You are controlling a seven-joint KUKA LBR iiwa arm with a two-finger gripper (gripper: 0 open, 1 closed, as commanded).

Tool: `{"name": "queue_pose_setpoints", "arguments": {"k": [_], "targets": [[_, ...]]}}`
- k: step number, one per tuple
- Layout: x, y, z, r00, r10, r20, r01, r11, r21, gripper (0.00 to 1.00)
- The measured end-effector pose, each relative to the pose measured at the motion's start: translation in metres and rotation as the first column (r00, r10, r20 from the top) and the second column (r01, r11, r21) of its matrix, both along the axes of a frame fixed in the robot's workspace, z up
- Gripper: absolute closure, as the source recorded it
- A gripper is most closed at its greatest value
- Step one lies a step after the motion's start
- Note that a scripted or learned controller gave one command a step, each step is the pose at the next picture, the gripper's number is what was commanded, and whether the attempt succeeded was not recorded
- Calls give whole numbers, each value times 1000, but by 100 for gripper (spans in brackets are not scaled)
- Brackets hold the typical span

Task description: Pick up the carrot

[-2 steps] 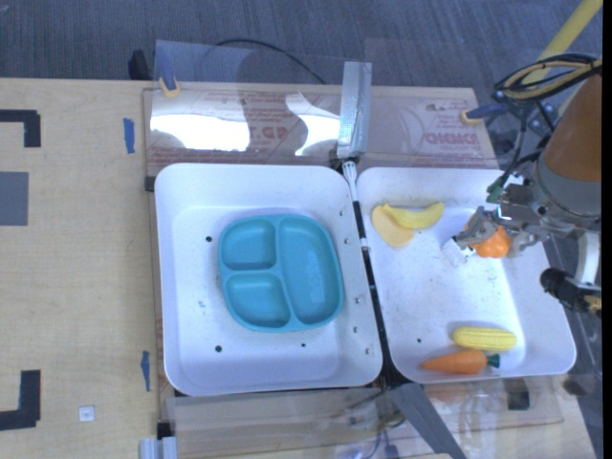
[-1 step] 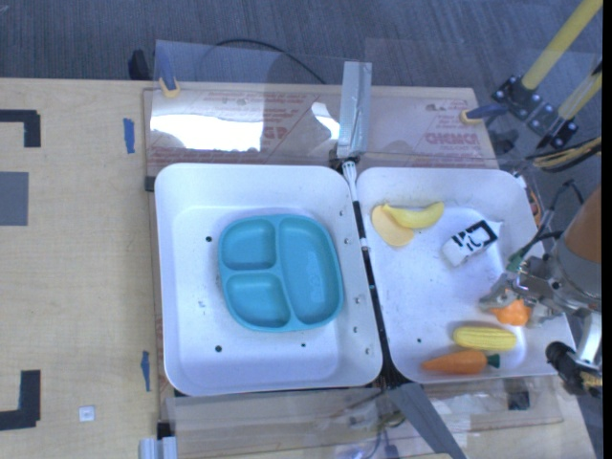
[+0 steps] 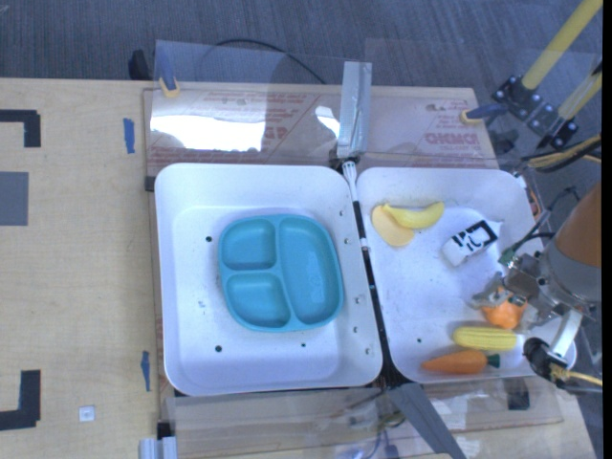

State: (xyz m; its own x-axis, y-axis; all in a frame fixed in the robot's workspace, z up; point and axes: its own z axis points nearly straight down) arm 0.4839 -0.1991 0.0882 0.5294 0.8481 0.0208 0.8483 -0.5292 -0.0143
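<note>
The arm reached in from the right, its grey wrist and orange band up and to the right of the claw (image 3: 513, 295). The claw hung low, pointing down and leftward, its linkage blurred.

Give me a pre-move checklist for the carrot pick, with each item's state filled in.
1. Carrot lies in the right bin, near its front edge: ok.
2. Gripper over the carrot: not ok, it sits farther back, by a small orange item.
3. Carrot free of neighbours: not ok, the corn cob lies close behind it; touching or not, cannot tell.
4. Finger opening: cannot tell.
5. Carrot between the fingers: not ok.
</note>
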Motion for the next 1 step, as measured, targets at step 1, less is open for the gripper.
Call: {"name": "queue_pose_setpoints", "arguments": {"k": [1], "targets": [[36, 1, 72, 940, -342, 2, 342, 939, -25, 100]]}}
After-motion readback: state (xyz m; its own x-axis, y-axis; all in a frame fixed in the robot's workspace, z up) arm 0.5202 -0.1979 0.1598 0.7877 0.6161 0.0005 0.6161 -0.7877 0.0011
